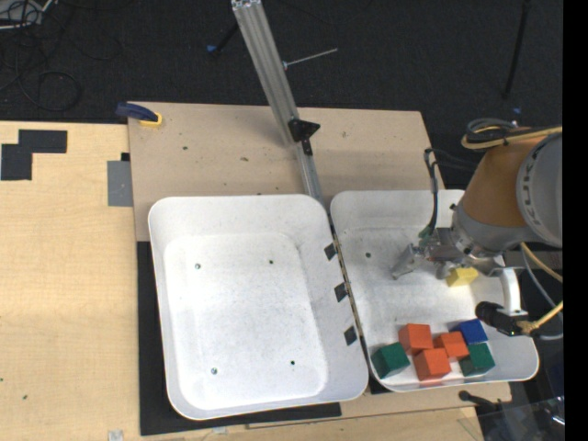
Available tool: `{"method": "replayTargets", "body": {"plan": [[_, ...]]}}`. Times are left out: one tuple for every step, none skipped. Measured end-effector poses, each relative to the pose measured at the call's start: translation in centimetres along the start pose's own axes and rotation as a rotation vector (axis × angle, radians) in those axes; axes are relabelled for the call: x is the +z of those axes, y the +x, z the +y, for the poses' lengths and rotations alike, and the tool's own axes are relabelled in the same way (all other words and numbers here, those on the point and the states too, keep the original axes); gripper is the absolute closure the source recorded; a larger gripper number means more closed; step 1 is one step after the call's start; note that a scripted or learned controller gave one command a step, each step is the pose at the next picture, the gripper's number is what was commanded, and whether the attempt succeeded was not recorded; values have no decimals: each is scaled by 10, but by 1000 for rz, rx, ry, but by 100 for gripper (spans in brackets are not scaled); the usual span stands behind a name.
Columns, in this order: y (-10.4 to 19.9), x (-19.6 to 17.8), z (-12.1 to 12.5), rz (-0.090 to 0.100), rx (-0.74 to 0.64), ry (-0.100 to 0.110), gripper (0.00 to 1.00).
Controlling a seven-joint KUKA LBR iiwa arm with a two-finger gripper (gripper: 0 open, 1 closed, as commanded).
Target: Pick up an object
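Nothing sits between the fingers (401,266), which we find spread apart above the right bin (386,223) floor. We judge the pick not yet made: a yellow block (462,276) lies just behind them by the wrist, and the block cluster (437,347) remains nearer the bin's front edge.

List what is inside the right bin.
The right bin holds a cluster of blocks near its front edge: three orange blocks, two green, one blue. A yellow block lies beside the claw. The arm covers the bin's right side.
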State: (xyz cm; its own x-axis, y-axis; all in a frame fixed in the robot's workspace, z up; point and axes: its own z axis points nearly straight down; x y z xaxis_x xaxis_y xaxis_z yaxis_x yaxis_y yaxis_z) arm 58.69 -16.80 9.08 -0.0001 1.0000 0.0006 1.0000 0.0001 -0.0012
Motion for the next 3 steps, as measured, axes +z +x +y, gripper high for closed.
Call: {"method": "replayTargets", "body": {"plan": [[-1, -11, 0, 1, 6, 0, 100], [2, -55, 5, -1, -1, -3, 100], [-8, -107, 6, -2, 0, -4, 100]]}}
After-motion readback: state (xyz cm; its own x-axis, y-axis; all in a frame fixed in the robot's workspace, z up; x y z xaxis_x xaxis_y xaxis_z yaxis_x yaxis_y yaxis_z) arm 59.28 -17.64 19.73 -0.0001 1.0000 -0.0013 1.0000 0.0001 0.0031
